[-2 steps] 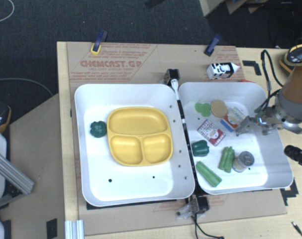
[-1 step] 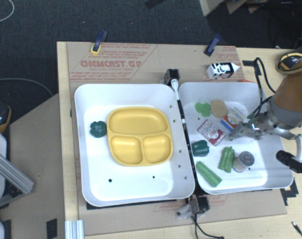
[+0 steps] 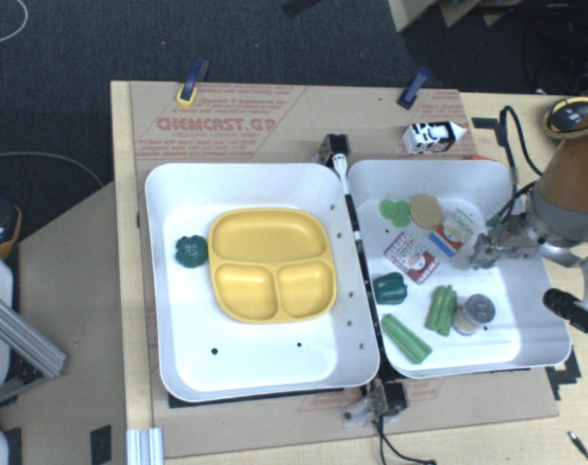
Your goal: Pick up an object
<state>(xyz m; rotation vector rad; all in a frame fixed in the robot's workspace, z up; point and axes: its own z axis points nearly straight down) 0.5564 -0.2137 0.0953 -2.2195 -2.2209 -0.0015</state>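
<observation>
Hovering in the right bin (image 3: 526, 347), the jaws (image 3: 487, 252) sit just above a tin (image 3: 479, 310); their opening I can't tell.

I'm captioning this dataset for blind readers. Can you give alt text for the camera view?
A gripper hangs over the right bin, among small items including a green pepper. The left bin holds a yellow divided tray and a dark green toy.

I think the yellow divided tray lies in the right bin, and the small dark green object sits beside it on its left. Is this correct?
Not quite. The camera view shows the yellow divided tray in the left bin, not the right bin. The rest holds: the small dark green object sits just left of the tray.
</observation>
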